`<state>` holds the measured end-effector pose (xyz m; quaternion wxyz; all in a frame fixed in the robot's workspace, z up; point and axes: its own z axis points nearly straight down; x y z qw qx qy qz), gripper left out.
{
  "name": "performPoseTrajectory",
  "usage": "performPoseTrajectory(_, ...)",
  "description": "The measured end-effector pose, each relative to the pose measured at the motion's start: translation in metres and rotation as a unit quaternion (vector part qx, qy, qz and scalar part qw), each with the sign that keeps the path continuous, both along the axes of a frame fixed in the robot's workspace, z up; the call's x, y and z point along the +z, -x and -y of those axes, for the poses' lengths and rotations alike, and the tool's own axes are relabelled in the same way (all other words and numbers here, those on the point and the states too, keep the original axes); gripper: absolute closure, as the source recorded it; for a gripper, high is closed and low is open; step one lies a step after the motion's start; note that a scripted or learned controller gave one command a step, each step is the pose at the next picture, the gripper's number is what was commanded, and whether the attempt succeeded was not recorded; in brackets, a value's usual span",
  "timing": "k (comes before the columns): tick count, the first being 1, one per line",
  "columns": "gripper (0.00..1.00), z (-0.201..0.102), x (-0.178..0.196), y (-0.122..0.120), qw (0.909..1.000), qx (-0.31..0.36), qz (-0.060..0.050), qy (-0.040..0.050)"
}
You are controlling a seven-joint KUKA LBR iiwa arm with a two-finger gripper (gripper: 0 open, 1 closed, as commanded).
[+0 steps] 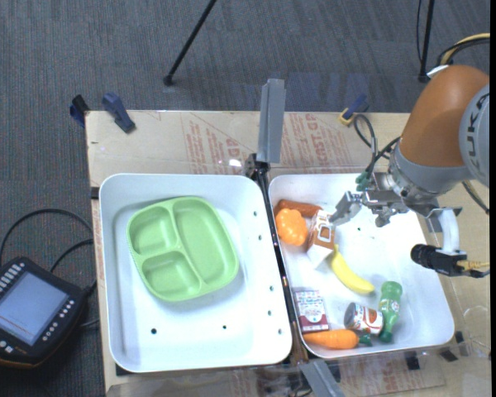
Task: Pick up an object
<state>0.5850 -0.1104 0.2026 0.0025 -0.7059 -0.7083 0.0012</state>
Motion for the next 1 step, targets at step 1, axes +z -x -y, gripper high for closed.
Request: performPoseTrajectory(1,0.0,0.025,-0.1046,0.0344,0.9999,-0.012,0.001,0.0001)
